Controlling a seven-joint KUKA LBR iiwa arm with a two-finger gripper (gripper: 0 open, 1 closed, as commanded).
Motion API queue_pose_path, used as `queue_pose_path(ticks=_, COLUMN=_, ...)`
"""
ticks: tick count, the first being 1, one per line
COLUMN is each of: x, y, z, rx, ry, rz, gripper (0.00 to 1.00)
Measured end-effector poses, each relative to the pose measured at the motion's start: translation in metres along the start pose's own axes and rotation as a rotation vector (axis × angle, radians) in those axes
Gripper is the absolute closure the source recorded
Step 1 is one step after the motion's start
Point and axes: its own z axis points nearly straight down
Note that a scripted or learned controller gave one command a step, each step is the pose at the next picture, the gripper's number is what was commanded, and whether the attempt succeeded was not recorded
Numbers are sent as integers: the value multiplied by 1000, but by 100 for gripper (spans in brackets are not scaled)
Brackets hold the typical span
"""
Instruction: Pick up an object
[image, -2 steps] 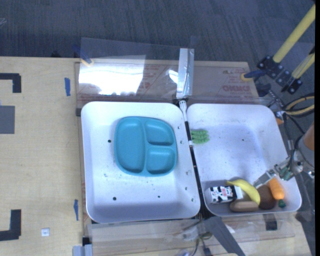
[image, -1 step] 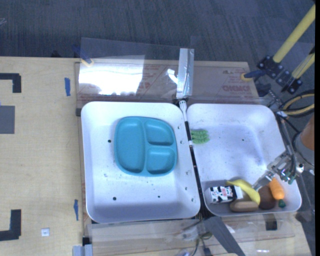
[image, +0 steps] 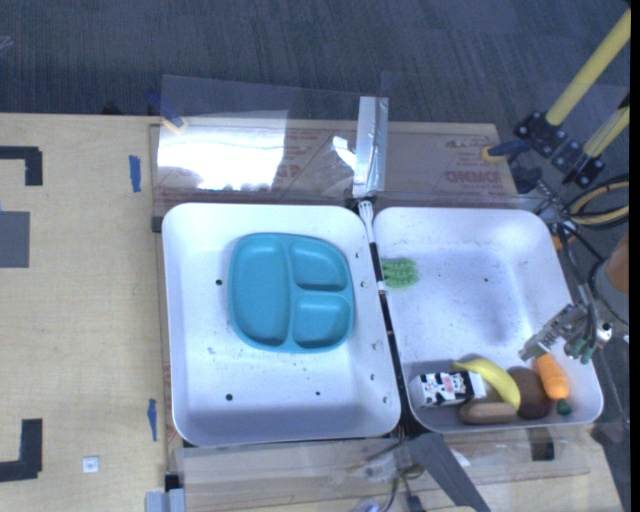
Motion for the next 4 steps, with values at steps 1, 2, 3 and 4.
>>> queue_pose_path(ticks=1, x=58, y=50, z=50, rx=-3, ry=-9, rz=-242, gripper=100)
queue_pose_path(ticks=2, x=63, y=53, z=-83, rx=0, ry=-2, rz=115, gripper=100)
queue_pose_path(ticks=3, x=64, y=52, z=-81, rx=3, ry=1, rz=115, gripper=0)
queue_pose_path(ticks=4, x=84, y=69, z=17, rx=-2, ry=-3, rz=260, gripper=0)
